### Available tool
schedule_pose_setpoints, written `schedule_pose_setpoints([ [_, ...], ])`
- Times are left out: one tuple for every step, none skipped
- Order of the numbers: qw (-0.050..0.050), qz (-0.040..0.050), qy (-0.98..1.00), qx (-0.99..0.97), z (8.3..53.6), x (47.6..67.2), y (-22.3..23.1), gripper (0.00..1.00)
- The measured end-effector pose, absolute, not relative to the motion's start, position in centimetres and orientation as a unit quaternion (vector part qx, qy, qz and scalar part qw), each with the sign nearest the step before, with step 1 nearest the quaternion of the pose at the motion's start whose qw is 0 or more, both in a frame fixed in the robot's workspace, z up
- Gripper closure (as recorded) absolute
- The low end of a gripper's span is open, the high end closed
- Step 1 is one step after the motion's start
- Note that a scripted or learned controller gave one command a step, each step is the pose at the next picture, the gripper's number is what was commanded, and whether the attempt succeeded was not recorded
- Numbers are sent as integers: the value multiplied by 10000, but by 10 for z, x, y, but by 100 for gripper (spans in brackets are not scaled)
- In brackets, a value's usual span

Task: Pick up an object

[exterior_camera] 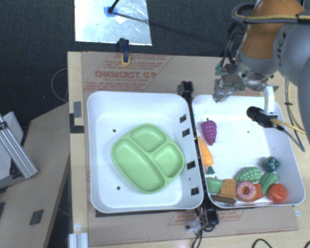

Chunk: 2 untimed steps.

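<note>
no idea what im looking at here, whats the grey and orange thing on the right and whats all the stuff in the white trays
This is one picture from a camera fixed above a workbench, looking down at a slant. The grey and orange thing is a robot arm reaching in from the right. At its tip is a small gripper, the part that grabs things. It hangs over the far edge of the right tray, and nothing can be seen in it.

Two shallow white trays sit side by side. The left tray holds a green divided plate. The right tray holds toy food: purple grapes, an orange carrot along the divider, and a cluster in the near corner with a pink doughnut, a red tomato and some green vegetables. The job is to pick up one of these.
</note>
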State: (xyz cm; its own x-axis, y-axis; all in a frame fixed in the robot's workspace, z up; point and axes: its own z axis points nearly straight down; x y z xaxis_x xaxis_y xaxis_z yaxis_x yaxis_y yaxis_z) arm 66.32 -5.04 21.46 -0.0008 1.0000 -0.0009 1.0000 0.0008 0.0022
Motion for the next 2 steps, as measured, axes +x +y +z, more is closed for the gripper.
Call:
schedule_pose_setpoints([
  [14, 14, 7085, 7057, 235, 667, -50, 100],
  [7, 2, 7077, 7065, 214, 665, -52, 100],
])
